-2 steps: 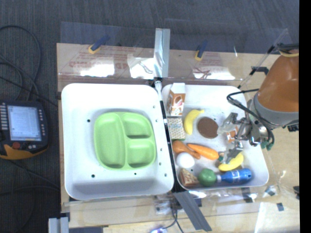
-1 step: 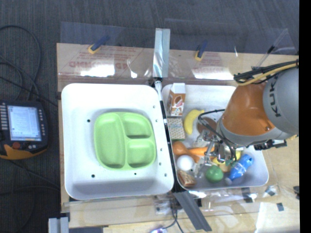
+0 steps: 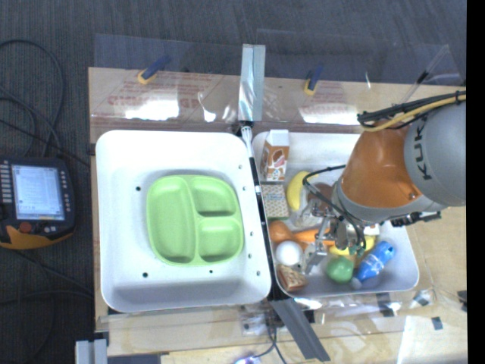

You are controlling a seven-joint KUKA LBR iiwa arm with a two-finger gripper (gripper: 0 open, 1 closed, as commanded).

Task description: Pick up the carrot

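Observation:
The carrot (image 3: pixel 290 233) is an orange stick lying across the left half of the right bin (image 3: pixel 405 279), between a yellow item and a white ball. My gripper (image 3: pixel 330 243) hangs low under the orange wrist band, directly over the carrot's right end, which it hides. Nothing is visibly lifted off the bin floor.
Around the carrot lie a small carton (image 3: pixel 275 156), a yellow banana-like piece (image 3: pixel 297 190), a white ball (image 3: pixel 288 254), a brown item (image 3: pixel 292 279), a green piece (image 3: pixel 341 270) and a blue bottle (image 3: pixel 375 262). The left bin (image 3: pixel 121 279) holds a green divided plate (image 3: pixel 195 218).

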